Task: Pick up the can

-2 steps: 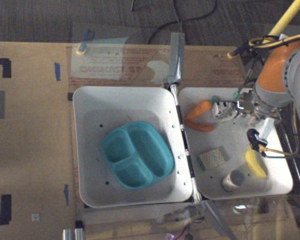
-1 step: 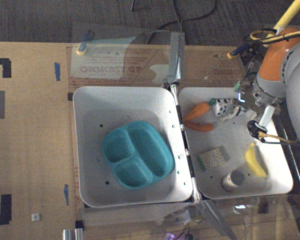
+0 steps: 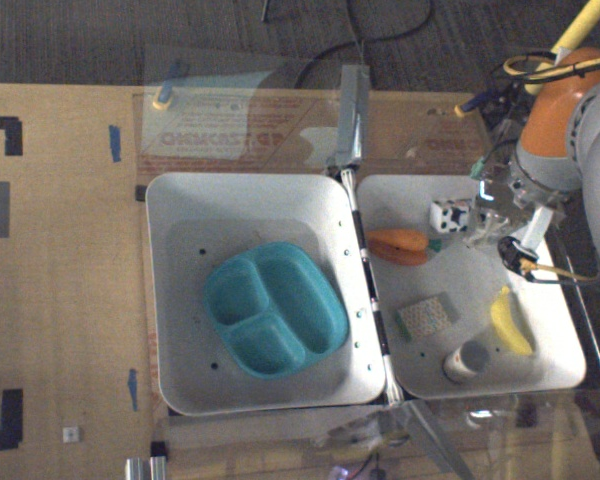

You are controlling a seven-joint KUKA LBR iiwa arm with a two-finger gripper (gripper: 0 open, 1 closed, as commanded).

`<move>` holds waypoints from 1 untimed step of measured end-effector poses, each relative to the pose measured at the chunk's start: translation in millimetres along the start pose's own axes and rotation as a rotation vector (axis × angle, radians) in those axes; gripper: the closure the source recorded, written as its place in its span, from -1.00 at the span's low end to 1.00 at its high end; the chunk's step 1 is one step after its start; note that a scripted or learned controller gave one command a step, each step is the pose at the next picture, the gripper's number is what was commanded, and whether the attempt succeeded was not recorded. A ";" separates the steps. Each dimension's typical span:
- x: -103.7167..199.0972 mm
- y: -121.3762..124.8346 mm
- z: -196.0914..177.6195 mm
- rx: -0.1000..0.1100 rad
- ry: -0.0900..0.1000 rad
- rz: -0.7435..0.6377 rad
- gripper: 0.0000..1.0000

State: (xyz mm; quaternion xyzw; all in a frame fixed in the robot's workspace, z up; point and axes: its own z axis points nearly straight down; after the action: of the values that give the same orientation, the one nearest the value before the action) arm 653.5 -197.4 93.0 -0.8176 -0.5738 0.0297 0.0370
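Pale can (image 3: 467,360) upright, right bin's near edge, beside banana.

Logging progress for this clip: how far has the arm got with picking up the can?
Nothing looks done yet. The can stands on the right bin's floor near its front edge, beside the banana. In hand: the gripper is at the bin's far side near the black-and-white toy, apart from the can. Left: reaching the can, gripping and lifting it.
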 end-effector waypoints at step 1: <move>-7.8 11.5 -52.6 -0.088 -0.002 -0.108 1.00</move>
State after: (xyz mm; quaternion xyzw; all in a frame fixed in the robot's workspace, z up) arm 666.4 -210.1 144.4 -0.7864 -0.6176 0.0033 0.0019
